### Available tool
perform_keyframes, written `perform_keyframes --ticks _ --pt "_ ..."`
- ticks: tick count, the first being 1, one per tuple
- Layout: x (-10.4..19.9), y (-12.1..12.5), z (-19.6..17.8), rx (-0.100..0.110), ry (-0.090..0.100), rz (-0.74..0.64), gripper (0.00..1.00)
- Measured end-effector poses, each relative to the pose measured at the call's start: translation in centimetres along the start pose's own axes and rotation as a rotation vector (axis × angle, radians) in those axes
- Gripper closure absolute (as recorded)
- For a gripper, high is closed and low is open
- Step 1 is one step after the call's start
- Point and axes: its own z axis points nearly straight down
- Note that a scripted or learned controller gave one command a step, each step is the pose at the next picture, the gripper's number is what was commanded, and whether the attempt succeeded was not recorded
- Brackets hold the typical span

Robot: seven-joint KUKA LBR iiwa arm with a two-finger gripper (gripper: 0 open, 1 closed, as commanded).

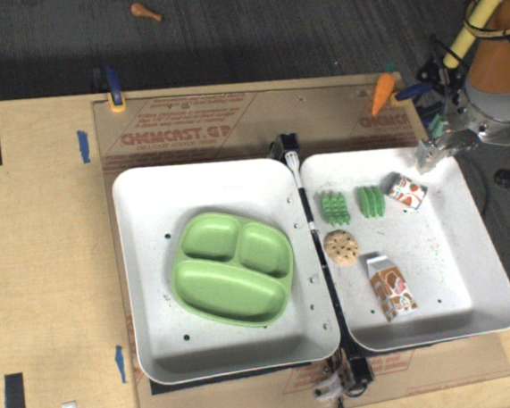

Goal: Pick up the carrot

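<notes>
While you watch from above, you see a pale wooden bench [45,264] with a brown cardboard sheet [185,129] laid over it, and dark carpet [264,18] beyond its far edge; black tape marks and blue tape strips sit on the wood at your left. Two white bins lie side by side on the cardboard; the left bin [138,201] holds a green divided tray [232,268]; the right bin [476,258] holds two small cartons [391,289], a round cookie [341,247] and two green ridged pieces [333,206]. At the right edge the arm [498,76] hangs over the right bin's far right corner, and its gripper [430,153] sits at that rim; you cannot tell how wide the claw stands. The carrot [383,94] lies outside the bins, on the cardboard just beyond the right bin's far edge; its long axis is tilted, the green top pointing away and rightward, the orange tip pointing toward the bin and slightly left.
</notes>
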Motion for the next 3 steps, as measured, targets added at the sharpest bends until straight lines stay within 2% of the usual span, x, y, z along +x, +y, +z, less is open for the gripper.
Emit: perform_keyframes --ticks 1,2,3 --pt "-0.7 -0.5 -9.0 0.000 0.002 -0.304 1.00" --pt "0.5 -8.8 -10.2 0.003 0.006 -0.592 1.00" --pt "1.1 -13.2 -11.0 0.001 0.006 -1.005 1.00"
